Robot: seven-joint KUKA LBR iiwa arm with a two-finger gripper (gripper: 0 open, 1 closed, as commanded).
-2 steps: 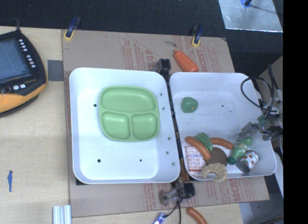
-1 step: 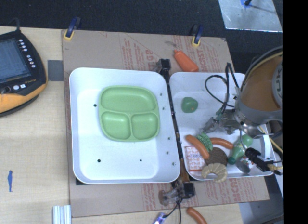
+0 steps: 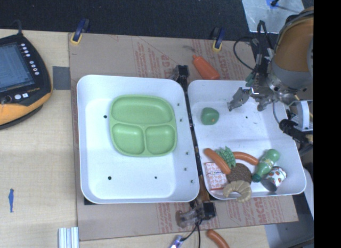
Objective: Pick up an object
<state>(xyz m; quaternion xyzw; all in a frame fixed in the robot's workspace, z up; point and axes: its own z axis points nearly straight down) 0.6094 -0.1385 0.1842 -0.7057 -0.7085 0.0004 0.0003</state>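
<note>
The tool [image 3: 249,98] hovered over the right bin [image 3: 250,129], its fingers spread and gripping nothing. A small green ball [image 3: 210,116] lay nearby to its left, apart from the toy food pile [image 3: 240,172]. A descent off-centre would likely roll the ball away.
</note>
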